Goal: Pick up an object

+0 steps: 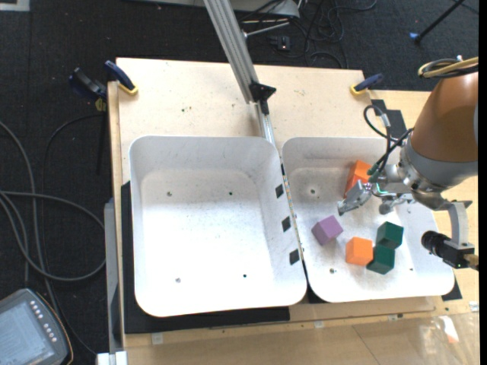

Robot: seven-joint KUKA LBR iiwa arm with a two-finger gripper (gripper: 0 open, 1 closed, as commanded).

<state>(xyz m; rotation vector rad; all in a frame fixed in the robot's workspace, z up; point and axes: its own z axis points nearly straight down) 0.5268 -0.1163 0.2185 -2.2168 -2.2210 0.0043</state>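
Over the right bin (319, 152) my gripper (354, 201) hangs low, its metal fingers pointing toward the bin's middle; nothing sits between them, and from this slanted overhead angle I cannot tell whether they are spread or closed. My wrist is a rounded grey shell under a glossy orange band. Just behind the fingers lies an orange block (358, 176), partly hidden by my tool. Nearer the front of the same bin rest a purple cube (328, 229), an orange cube (360, 251) and two dark green blocks (386, 246), the green pair touching each other and sitting just beside the orange cube. All look matte and hard-edged against the speckled white plastic. The left bin (152, 158) is a shallow white tray with rounded corners, separated from mine by a slim metal rail (237, 48). Both bins sit on a pale wooden bench (190, 93).
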